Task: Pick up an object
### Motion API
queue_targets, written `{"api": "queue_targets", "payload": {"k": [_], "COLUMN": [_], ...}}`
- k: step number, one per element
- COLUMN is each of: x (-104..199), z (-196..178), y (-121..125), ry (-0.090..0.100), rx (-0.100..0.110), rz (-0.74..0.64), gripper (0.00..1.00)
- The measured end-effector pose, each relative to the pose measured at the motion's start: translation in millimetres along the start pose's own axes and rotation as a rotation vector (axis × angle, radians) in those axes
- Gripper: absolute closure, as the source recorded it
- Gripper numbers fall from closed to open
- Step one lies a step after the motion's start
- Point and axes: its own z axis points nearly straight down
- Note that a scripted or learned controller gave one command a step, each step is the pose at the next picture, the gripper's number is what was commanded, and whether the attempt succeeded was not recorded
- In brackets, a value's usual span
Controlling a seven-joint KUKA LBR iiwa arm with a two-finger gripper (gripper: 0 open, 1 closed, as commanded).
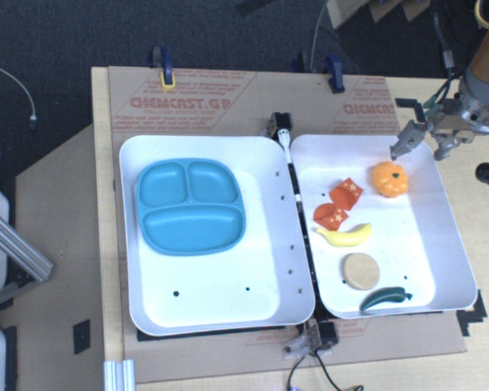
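Over the far right corner of the right bin (440, 218), the gripper (425, 143) hangs with its fingers (404, 147) spread open and holding nothing, just above and beside the orange (390, 179), which lies on the bin floor near the far wall. Nearer the middle sit two red pieces (339, 204), touching, with a banana (345, 235) just below them, then a tan disc (361, 270) and, at the near wall, a dark green pepper (385, 298). In the left bin (220, 300) a blue divided plate (191, 206) lies flat toward the far left. Both bins rest side by side on a cardboard-covered worktop (228, 96).
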Motion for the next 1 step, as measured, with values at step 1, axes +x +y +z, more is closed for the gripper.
{"api": "queue_targets", "payload": {"k": [1], "x": [0.8], "z": [-9.3], "y": [2.9], "ry": [-0.003], "rx": [-0.015], "rz": [-0.004], "gripper": [0.0]}}
